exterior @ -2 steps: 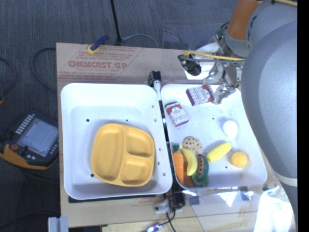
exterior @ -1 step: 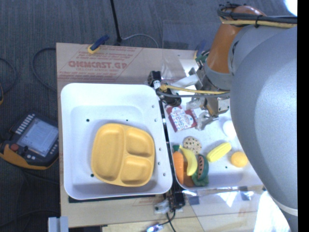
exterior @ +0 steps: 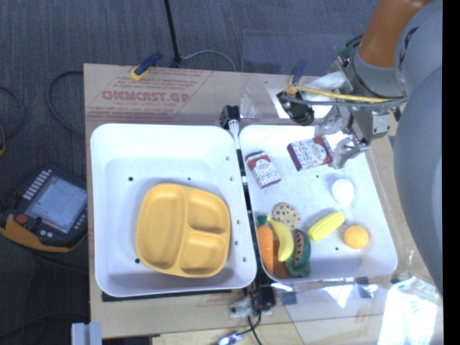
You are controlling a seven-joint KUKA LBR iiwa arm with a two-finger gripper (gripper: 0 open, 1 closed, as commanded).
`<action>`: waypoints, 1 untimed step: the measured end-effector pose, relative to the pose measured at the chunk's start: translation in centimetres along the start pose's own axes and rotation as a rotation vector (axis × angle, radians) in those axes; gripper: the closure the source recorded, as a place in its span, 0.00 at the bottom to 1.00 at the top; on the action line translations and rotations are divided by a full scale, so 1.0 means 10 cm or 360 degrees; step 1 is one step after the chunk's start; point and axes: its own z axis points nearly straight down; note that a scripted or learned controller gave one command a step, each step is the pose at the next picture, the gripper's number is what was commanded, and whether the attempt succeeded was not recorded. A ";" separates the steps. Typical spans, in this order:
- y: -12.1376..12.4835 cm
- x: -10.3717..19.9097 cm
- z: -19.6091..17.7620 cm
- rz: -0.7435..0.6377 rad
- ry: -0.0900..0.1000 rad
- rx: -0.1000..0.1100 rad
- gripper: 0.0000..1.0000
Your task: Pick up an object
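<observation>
Bench (exterior: 144,95): 2 white bins (exterior: 108,149) side by side.

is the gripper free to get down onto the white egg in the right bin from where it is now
Probably yes. The gripper hangs just above the white egg, which lies alone on the right bin floor. The red packet sits beside the gripper, and the corn and orange lie apart below.

Plenty of open floor in the middle of the right bin (exterior: 381,214), between the white egg (exterior: 343,190) and the small red carton (exterior: 263,169). Front left corner pretty jammed though: cookie (exterior: 285,213), carrot (exterior: 266,246), banana (exterior: 282,238), corn (exterior: 325,226) all bunched together. Left bin (exterior: 115,157) mostly taken up by the yellow divided tray (exterior: 184,230), only narrow margins around it.
</observation>
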 end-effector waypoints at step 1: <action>-0.41 -0.56 0.95 0.0007 -0.0007 0.0005 1.00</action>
